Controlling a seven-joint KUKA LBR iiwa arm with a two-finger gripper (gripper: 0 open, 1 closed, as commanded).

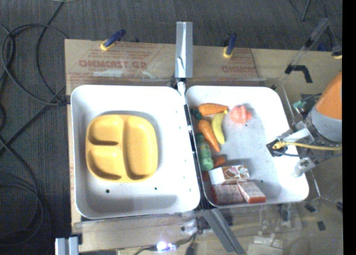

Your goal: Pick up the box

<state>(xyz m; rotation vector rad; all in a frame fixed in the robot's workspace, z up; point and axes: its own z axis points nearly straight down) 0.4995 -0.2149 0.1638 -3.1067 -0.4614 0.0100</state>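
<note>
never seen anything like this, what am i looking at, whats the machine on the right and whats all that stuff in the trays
This is one picture from a camera fixed above a workbench, looking down at a slant. The grey and orange shape at the right is a robot arm; its claw hangs over the right edge of the right bin. That white bin holds what looks like toy food: carrots, a banana, a pink piece, green pieces, plus a small box beside reddish packs along the near side. The left bin holds a yellow divided plate. The box lies in the bin, apart from the claw, so it is not picked up yet.
</note>
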